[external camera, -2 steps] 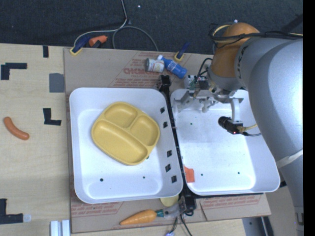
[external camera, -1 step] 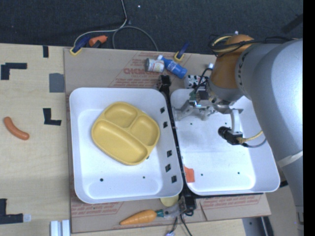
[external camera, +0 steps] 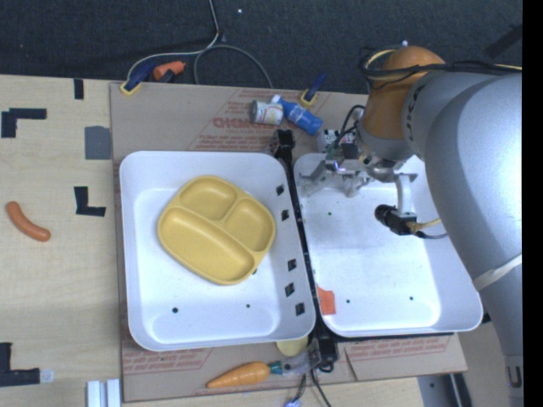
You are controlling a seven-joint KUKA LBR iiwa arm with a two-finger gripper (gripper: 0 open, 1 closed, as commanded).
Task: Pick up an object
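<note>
- Camera view, nearest edge of the bench first: a toy carrot (external camera: 240, 374) lies on the cardboard just outside the left bin's near rim. It looks small, rigid and light, but it is outside both bins, so you should not count on it.
- Left bin (external camera: 140, 312): the yellow divided plate (external camera: 217, 227) sits flat around the bin's middle, leaning a little toward the far-right corner. This is the only thing in a bin worth going for.
- How the plate should handle — judging by its look, it is moulded plastic: light, stiff, smooth and likely slippery, not fragile. Lying flat, it offers no side to pinch. Your best hold is probably the raised outer rim or one of the ridges between compartments, with one finger inside a compartment and one outside.
- Right bin (external camera: 458, 312): its floor is bare white apart from a small orange tag (external camera: 326, 300) near the near-left corner.
- The gripper (external camera: 344, 175) hangs over the right bin's far-left corner, well apart from the plate. You cannot tell how wide it is set, and nothing is seen in it.
- Beyond the bins' far rims, a blue-and-white bottle (external camera: 287, 113) lies on the cardboard.
- Far off at the bench's left edge — a toy sausage (external camera: 27, 221).
</note>
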